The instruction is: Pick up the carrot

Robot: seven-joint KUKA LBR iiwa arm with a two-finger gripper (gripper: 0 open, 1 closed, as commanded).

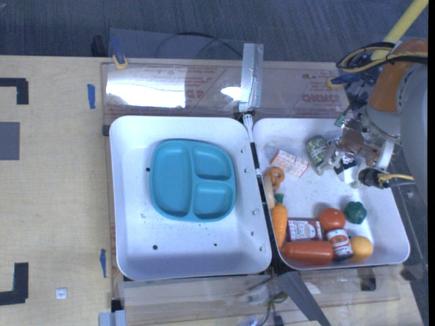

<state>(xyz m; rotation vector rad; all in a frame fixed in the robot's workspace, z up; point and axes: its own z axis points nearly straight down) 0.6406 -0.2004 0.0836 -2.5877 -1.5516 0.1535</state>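
The carrot (pixel 279 224) lies lengthwise along the left wall of the right bin (pixel 401 240), orange with a thin green top pointing away from me. My gripper (pixel 342 166) hangs over the far right part of that bin, well to the right of and beyond the carrot. It is right next to a crumpled grey-green object (pixel 317 148), and nothing shows in its grasp.
Near the carrot are a pretzel (pixel 274 176), a red-and-white packet (pixel 290 163), a labelled red can (pixel 303 229), a sausage (pixel 307 251), a tomato (pixel 332 218), an orange (pixel 363 247) and a green piece (pixel 355 212). The left bin (pixel 129 250) holds a blue divided plate (pixel 192 180).
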